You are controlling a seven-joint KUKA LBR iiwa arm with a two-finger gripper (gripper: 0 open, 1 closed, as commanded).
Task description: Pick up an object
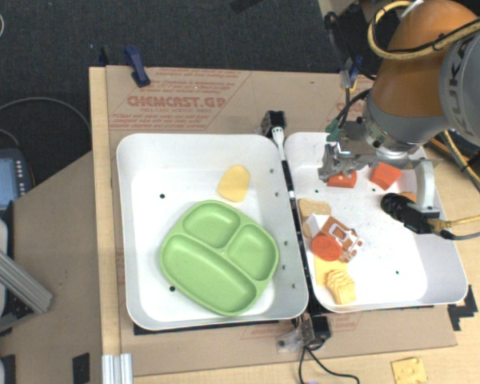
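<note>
Orange blocky toy pieces lie in the right white bin, just beneath the metal two-finger gripper, and a second orange piece sits beside them, partly covered by the wrist hardware. Whether the gripper is spread or closed cannot be told, since the arm's grey body with its orange band hides much of it. Nearer the front of that bin lie a tan bread-like slice, a red round piece with a brown-and-white item and a yellow ridged piece. The left white bin holds a green divided plastic tray and a pale yellow piece, well apart from the gripper.
</note>
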